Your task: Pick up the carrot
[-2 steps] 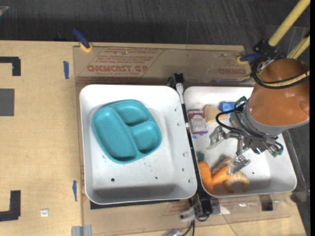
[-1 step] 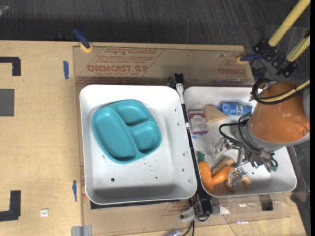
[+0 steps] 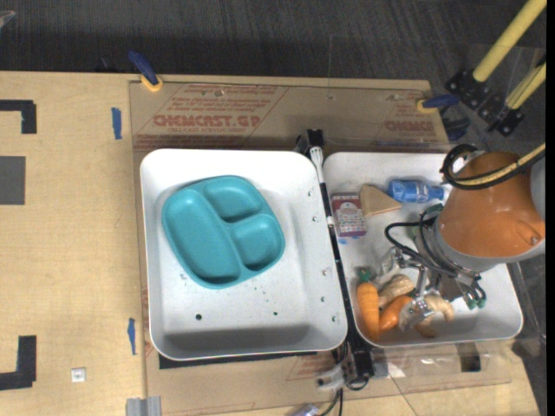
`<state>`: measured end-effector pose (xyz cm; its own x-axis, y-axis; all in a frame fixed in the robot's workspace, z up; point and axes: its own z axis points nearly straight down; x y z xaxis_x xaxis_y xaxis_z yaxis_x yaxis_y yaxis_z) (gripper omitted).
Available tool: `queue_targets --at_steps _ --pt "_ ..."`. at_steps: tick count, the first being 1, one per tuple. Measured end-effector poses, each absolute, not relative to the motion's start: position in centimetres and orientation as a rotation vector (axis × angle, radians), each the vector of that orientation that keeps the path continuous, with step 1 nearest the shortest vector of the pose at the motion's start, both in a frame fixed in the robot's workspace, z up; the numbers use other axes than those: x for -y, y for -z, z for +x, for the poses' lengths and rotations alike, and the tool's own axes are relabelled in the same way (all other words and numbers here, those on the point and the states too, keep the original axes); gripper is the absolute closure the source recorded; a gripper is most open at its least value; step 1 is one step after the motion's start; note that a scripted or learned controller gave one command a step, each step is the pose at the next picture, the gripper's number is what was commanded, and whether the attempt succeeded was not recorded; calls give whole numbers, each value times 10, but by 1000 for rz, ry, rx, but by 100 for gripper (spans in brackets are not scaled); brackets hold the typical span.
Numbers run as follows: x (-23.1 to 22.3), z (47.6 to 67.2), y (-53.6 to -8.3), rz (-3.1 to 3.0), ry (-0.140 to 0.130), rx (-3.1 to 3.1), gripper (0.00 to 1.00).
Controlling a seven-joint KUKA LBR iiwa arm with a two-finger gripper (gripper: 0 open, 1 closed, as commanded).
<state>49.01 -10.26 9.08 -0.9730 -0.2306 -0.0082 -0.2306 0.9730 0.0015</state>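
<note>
Camera view puts my gripper [image 3: 422,295] low in the right bin [image 3: 507,319], just beside the carrot [image 3: 369,308], which lies near the front-left corner among clutter. Whether it grips anything I cannot tell. Left bin [image 3: 299,310] holds a teal tray [image 3: 224,229].

The grey robot arm [image 3: 520,189] comes in from the right side. Its big orange band [image 3: 490,211] sits just above the wrist. Black cables [image 3: 408,237] loop around the wrist. The arm points down, and the small metal two-finger gripper [image 3: 425,297] hangs low near the front edge of the right white bin [image 3: 512,319].
</note>
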Motion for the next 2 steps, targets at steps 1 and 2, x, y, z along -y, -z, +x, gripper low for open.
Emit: queue_targets --at_steps 1,2 --pt "75 570 -188 263 -2 -3117 0" --pt "95 522 -96 493 -2 -3093 0"
